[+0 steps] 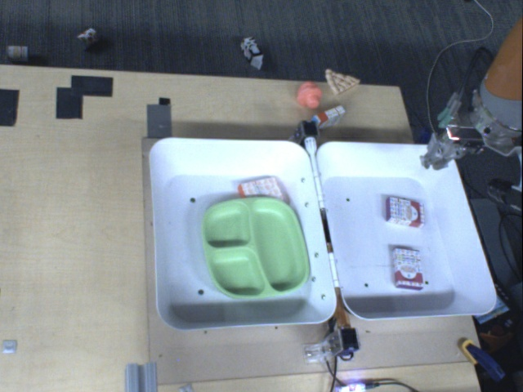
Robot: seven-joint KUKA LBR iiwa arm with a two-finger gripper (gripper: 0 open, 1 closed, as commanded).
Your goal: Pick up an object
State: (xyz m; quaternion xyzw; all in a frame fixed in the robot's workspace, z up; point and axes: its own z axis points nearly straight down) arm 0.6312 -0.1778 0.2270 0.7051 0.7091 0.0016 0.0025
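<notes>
— Nearest us, the lower packet (406, 267) is lying flat in the right bin (458, 300), with a second packet (404, 211) just beyond it, the two a little apart.

— Which one is the arm going for?

— I cannot say. The gripper (437, 152) is hanging over the bin's far right corner, well apart from both packets, and nothing is sitting in it. Whether it is released or clenched, I cannot tell; it is too small and blurred.

— So which step is this?

— By my judgement the approach: nothing is being lifted. The next move is calling for a swing inward over a packet, then a straight descent, since both are lying flat and low on the floor of the bin.

— And the left bin (163, 235)?

— A green tray (255, 247) is filling its middle, with a third packet (261, 188) peeking out at the tray's far edge, touching it. Harder to reach, I would guess.
</notes>
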